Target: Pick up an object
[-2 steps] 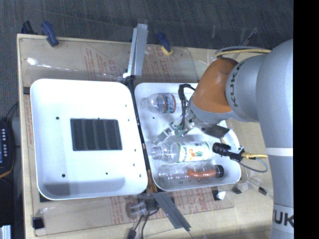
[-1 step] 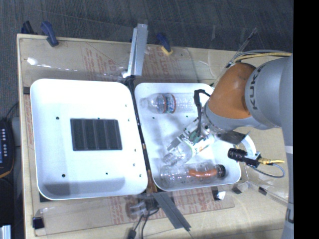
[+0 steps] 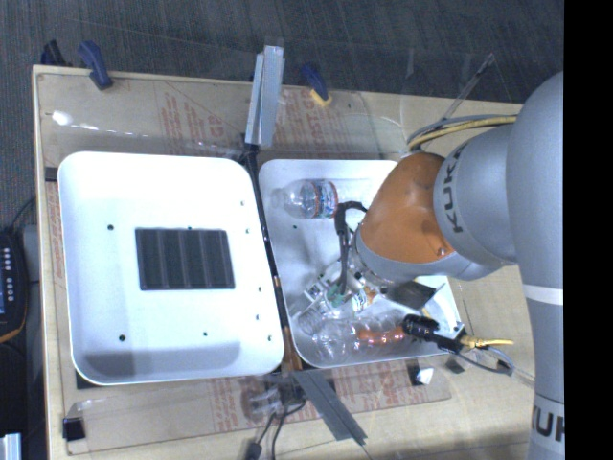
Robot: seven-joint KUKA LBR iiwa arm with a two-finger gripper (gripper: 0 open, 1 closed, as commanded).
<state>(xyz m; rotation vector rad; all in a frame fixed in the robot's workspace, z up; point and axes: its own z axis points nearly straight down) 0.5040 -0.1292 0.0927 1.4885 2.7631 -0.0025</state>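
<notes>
The grey arm with its orange band (image 3: pixel 412 223) reaches down into the right bin (image 3: pixel 287 257). Its gripper (image 3: pixel 343 293) sits low among a pile of clear plastic items (image 3: pixel 330 319) near the bin's front. A copper-coloured object (image 3: pixel 378 334) lies just right of that pile. A clear water bottle with a blue label (image 3: pixel 308 198) lies on its side at the back of the same bin, apart from the gripper. The wrist hides much of the bin's right half.
The left bin (image 3: pixel 96 209) holds a dark ribbed rectangular panel (image 3: pixel 185 258) at its middle. A metal divider bar (image 3: pixel 263 94) stands at the back between the bins. Blue clamps (image 3: pixel 96 65) grip the bench's far edge. Cables (image 3: pixel 479 343) trail at the right bin's front right.
</notes>
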